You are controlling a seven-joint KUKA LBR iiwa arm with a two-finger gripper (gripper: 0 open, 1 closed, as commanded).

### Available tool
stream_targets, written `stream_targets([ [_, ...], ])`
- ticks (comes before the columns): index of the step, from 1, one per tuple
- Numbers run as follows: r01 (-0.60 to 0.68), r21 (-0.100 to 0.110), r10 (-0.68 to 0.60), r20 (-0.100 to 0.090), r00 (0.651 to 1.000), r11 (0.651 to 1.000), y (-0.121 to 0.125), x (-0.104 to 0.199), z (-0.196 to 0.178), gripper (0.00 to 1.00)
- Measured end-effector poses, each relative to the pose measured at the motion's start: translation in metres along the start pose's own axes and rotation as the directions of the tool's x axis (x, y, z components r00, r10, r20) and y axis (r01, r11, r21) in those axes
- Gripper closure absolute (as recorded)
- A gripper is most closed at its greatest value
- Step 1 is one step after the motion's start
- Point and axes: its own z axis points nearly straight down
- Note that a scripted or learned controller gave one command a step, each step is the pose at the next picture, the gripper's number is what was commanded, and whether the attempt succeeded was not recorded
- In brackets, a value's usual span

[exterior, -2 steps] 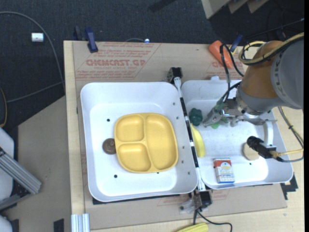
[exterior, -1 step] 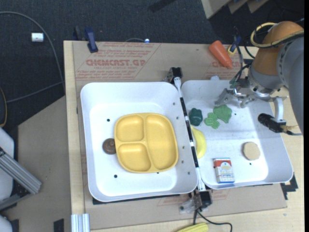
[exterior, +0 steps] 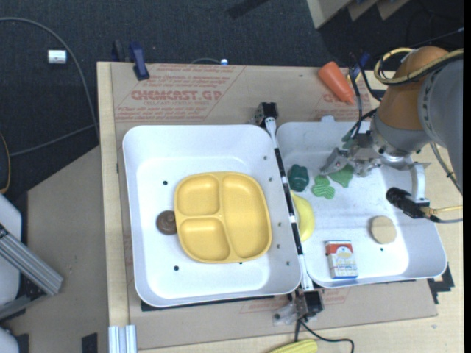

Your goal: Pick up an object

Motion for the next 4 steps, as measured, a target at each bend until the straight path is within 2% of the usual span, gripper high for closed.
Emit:
stream_targets([
  [1, 0.001, -0.003, -0.001, 0.002, 1.0, 1.0, 0.001, 0.0, -0.011, 1.0],
  [2, 0.001, -0.003, -0.001, 0.002, 1.0, 1.0, 0.001, 0.0, -0.011, 0.0],
  [3, -0.001, -0.002, 0.001, 0.001, 1.0, 1.0, -0.002, 0.044, -0.001, 0.0],
  [4, 0.0, -0.003, 0.0, 0.002, 1.0, 1.0, 0.037, 0.016, 0.0, 0.0],
])
